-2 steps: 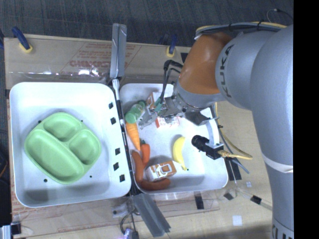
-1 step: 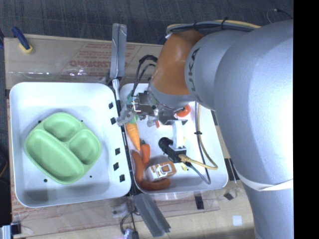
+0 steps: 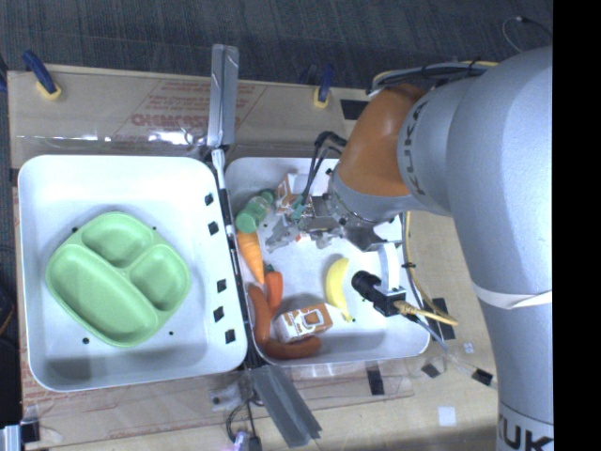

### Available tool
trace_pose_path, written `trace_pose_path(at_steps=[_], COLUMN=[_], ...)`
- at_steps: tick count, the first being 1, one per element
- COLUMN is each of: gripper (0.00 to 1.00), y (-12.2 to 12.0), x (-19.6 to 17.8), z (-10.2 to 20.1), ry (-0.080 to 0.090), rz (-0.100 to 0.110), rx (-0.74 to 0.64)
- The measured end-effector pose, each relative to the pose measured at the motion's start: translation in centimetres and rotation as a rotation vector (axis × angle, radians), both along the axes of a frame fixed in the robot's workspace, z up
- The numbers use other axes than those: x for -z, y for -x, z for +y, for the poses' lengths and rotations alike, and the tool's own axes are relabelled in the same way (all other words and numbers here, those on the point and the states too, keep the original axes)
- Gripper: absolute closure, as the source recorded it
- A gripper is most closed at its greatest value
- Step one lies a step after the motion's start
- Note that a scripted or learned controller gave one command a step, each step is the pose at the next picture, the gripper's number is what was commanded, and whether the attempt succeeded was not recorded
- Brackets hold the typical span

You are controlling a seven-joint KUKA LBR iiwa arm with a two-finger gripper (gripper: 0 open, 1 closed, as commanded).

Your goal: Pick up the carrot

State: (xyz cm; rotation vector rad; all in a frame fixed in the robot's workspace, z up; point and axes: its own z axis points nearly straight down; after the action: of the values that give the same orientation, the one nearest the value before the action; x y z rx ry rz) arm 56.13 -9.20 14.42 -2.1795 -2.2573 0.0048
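Camera view: tool (image 3: 293,222) hung near carrot (image 3: 250,255); finger state can't be told. Sausage (image 3: 272,332) & bin wall (image 3: 225,242) crowd it — misgrasp likely.

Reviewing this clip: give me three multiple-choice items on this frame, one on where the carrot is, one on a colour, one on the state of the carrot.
1. Where does the carrot lie?
A. In the right bin, by its left wall
B. On the green tray
C. On the bench outside both bins

2. What colour is the divided tray in the left bin?
A. Red
B. Green
C. Blue

3. What is the carrot's state?
A. Lifted clear above the bin
B. Standing on the tray
C. Lying on the bin floor, apart from the gripper

Answers: 1 A, the carrot lies along the right bin's left wall, above the sausage. 2 B, the tray is pale green. 3 C, the carrot rests on the floor while the gripper is to its upper right.
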Motion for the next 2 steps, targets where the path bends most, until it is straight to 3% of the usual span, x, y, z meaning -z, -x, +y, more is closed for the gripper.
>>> trace_pose_path(at_steps=[1, 2], gripper=[0.00, 1.00], y=[0.29, 0.28], x=[5.29, 4.31], z=[-0.46, -0.48], ry=[-0.001, -0.001], rz=[-0.001, -0.001], rx=[-0.205, -0.208])
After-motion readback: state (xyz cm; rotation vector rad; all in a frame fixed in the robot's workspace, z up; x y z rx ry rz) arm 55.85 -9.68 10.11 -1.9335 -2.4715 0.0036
